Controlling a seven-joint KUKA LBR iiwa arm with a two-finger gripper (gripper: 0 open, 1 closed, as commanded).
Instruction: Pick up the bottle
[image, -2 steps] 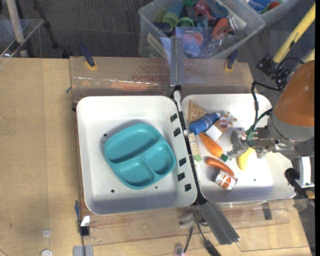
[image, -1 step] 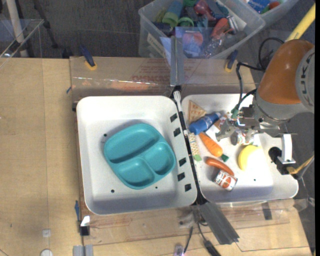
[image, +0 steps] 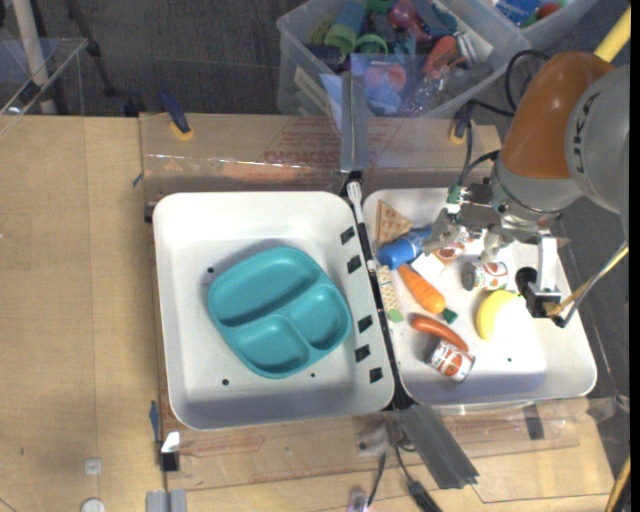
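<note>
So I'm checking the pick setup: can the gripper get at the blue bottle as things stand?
Probably yes: the gripper hovers just right of the blue bottle, whose top is uncovered. The carrot crowds its lower side.

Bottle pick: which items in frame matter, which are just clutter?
Job:
- blue plastic bottle, right bin
- two-finger gripper, above the right bin beside the bottle

Clutter:
- teal divided plastic tray, left bin
- orange toy carrot
- yellow toy banana
- red toy sausage
- small red-and-white can
</note>
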